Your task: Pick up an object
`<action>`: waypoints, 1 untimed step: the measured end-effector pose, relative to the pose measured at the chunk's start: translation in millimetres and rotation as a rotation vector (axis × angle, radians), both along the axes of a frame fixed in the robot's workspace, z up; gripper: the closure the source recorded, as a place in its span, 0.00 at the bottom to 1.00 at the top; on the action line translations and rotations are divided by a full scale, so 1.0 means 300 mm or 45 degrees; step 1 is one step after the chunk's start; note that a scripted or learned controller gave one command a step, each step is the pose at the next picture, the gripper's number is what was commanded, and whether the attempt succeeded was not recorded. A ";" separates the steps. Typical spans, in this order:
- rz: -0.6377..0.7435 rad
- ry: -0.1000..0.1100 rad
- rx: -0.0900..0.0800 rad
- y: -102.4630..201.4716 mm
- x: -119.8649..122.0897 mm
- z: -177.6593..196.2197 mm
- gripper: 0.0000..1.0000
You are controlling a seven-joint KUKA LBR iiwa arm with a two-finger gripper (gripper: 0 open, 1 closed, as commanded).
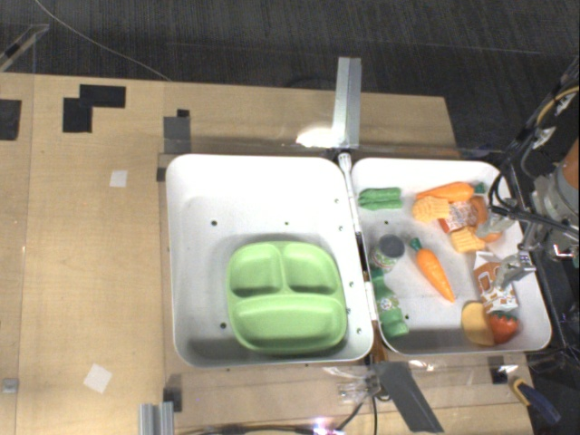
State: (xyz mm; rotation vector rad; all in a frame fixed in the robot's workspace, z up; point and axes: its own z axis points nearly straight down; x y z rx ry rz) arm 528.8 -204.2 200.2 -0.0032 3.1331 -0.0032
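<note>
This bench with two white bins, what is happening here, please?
A robot arm reaches in from the right over the right bin, which holds toy food: a carrot, a green piece, orange packets and a small jar. Its gripper is low over the items near the bin's right side; nothing is seen between its fingers. The left bin holds a green divided plate.

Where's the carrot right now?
The carrot lies in the right bin, near its middle, tilted with its green top toward the upper left. A small dark-lidded jar sits just to its left, and orange food packets lie above it.
</note>
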 end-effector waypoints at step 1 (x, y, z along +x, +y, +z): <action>0.036 -0.010 -0.004 -0.006 -0.005 -0.367 0.00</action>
